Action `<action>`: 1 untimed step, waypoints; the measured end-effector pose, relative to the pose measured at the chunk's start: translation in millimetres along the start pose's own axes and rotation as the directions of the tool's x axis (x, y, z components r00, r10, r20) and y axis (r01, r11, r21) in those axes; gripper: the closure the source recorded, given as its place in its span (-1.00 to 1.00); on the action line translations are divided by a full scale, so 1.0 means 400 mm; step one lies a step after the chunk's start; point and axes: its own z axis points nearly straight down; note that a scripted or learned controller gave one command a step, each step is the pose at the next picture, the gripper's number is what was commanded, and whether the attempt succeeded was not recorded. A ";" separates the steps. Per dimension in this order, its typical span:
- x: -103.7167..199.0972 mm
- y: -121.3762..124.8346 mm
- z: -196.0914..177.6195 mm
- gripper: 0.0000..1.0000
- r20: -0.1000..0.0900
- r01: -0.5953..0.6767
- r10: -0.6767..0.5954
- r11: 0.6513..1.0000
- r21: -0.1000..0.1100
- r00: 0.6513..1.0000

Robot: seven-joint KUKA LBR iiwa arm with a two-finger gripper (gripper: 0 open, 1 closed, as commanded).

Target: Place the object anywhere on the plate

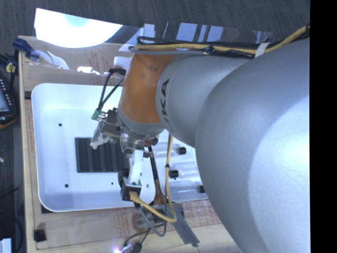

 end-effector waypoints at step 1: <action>-0.027 0.145 0.101 1.00 0.000 -0.265 0.265 0.964 -0.001 0.964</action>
